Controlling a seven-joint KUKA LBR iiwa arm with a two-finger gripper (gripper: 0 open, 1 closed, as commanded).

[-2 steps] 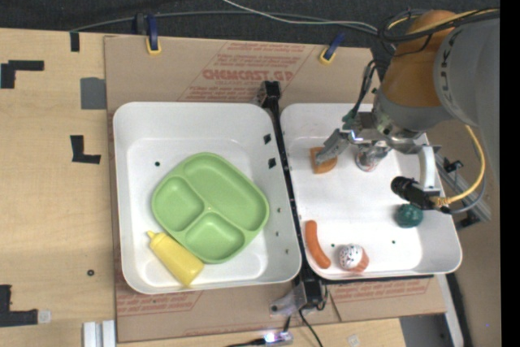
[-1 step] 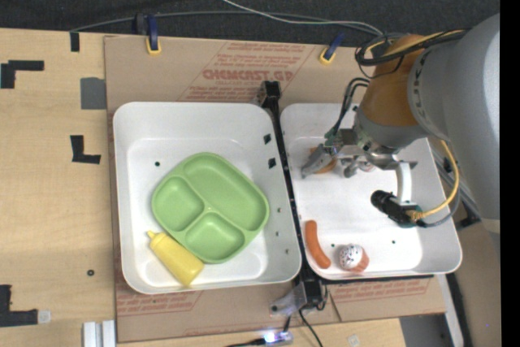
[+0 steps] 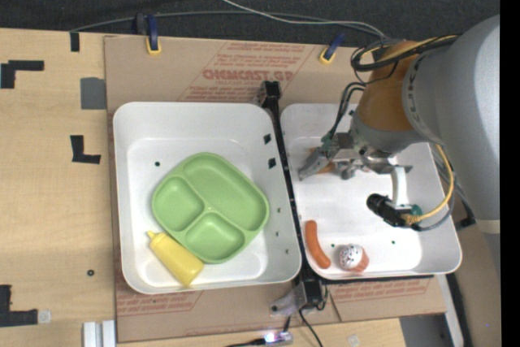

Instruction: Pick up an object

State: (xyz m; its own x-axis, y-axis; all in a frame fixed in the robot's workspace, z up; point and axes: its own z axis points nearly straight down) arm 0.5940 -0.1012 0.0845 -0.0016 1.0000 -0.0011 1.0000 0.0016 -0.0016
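My gripper point(image 3: 323, 164) hangs low over the left part of the right bin point(image 3: 431, 256), close to the wall between the two bins. A small orange piece point(image 3: 327, 167) shows right at the gripper; I cannot tell whether it is held. A red sausage point(image 3: 317, 244) lies near the right bin's front left corner. Beside it sits a small white and orange round object point(image 3: 351, 258). In the left bin point(image 3: 130, 142) a green divided plate point(image 3: 210, 206) lies flat, with a yellow bottle point(image 3: 174, 258) at its front left edge.
The grey arm with its orange band point(image 3: 390, 106) covers the right bin's back right part. A black cable with a connector point(image 3: 390, 210) hangs over the middle of that bin. Cardboard point(image 3: 244, 69) lies under both bins.
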